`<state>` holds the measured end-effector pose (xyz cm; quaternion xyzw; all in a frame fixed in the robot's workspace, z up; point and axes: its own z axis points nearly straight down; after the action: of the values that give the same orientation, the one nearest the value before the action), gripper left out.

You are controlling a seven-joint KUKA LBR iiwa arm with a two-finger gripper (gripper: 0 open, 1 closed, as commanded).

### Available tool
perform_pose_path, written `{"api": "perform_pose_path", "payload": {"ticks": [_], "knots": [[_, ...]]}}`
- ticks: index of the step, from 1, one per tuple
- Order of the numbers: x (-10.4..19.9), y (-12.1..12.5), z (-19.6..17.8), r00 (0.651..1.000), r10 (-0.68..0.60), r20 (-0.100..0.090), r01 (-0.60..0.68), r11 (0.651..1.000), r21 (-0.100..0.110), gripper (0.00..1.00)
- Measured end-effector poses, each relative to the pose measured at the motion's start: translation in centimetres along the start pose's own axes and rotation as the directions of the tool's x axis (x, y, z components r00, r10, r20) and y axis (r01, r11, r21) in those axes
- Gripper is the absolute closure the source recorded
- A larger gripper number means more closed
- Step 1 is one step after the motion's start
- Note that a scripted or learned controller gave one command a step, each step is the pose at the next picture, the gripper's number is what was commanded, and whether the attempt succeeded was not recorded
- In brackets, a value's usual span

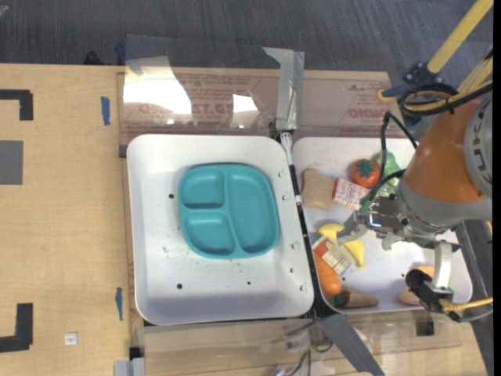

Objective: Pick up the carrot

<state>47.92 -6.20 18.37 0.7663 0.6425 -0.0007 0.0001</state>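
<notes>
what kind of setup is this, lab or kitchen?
Likely a robotics lab pick bench: two shallow white plastic bins, toy food such as an orange carrot, and a grey, orange-banded robot arm reaching in.

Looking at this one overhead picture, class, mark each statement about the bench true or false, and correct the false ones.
1. A teal divided plate lies in the left bin. True.
2. The carrot lies on the teal plate. False: it lies in the right bin, near the bin's left wall.
3. The arm's orange band is over the right bin. True.
4. The gripper is over the left bin. False: it is over the right bin, above the carrot in the picture.
5. A tomato-like red toy sits near the far side of the right bin. True.
</notes>
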Motion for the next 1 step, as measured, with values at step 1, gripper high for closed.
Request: {"api": "perform_pose_path", "payload": {"ticks": [1], "knots": [[2.9, -0.44, 0.0, 0.963, 0.269, -0.001, -0.269, 0.963, 0.0, 0.0]]}}
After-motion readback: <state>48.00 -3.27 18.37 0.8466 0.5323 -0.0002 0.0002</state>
